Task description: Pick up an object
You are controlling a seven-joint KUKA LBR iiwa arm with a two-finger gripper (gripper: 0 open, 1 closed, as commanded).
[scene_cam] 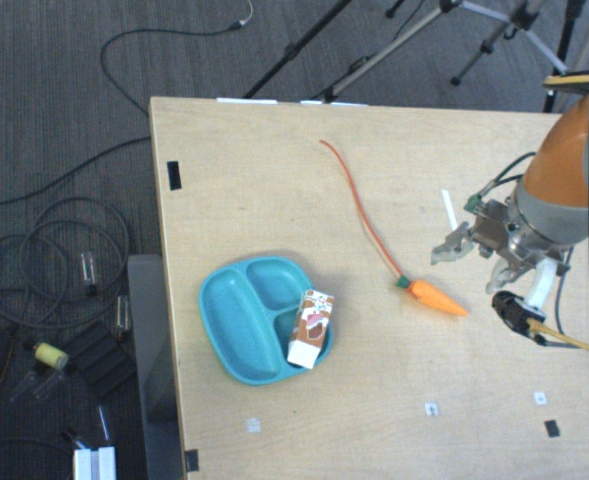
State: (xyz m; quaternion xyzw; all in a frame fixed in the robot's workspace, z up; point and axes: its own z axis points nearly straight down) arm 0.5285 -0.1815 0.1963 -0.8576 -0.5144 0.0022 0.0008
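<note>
Dark grey carpet strewn with black cables and tripod legs surrounds a pale wooden bench, seen from above at a slant. On the bench lies a blue divided plate towards the lower left, and a small white and brown carton rests over its right rim, partly in the plate's right-hand compartment. Well to the right of it lies an orange toy carrot with a green collar, from which a long thin orange cord curves up and away across the bench.

The arm comes in from the right, its orange band at the frame edge, and the gripper hangs just beside the carrot, above and to its right. The fingers look spread apart with nothing between them, though at this size and slant their exact gap is hard to read; how high they hang over the bench cannot be told either.

As I judge it, the task stands at the approach: nothing is grasped and every object lies on the bench or plate. The carrot is the nearest candidate. The next move would call for shifting the gripper a little to the left and down, so that the fingers straddle the carrot's body across its narrow width, then lowering and closing. The tapered, smooth shape may squirt out if gripped near the tip.
</note>
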